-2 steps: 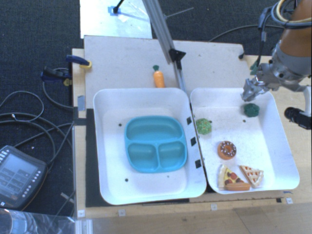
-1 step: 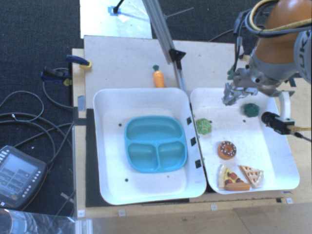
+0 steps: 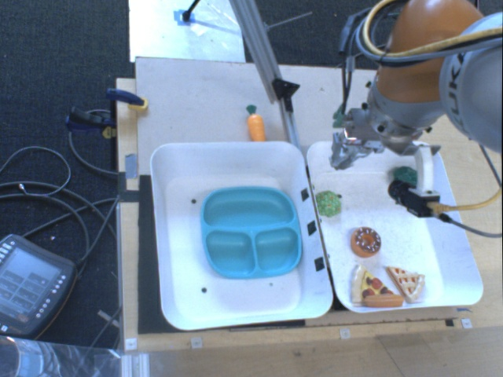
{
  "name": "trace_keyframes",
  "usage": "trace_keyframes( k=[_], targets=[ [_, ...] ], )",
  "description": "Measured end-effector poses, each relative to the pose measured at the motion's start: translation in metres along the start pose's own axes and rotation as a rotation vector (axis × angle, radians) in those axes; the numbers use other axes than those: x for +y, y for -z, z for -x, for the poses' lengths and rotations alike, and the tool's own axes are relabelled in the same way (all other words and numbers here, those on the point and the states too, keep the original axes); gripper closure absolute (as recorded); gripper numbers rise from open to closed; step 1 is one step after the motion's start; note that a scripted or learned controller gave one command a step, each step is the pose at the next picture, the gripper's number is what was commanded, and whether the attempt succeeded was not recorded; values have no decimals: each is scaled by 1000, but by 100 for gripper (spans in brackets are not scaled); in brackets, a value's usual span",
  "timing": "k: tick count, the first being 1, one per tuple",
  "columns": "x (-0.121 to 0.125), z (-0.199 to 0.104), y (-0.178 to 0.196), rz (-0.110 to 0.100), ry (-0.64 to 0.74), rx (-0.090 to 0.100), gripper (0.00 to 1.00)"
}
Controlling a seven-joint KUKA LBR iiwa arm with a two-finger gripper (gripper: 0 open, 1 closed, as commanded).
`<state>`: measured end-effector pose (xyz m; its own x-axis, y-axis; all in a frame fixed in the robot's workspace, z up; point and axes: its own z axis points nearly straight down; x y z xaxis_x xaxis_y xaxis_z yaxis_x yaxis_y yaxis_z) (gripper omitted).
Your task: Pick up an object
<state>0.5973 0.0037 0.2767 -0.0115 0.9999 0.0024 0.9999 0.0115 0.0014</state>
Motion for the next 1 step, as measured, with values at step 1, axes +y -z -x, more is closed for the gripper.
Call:
trace_keyframes(
  k=[1],
  targets=[
    [-4, -63, -14, -2, 1, 0, 100]
  ],
)
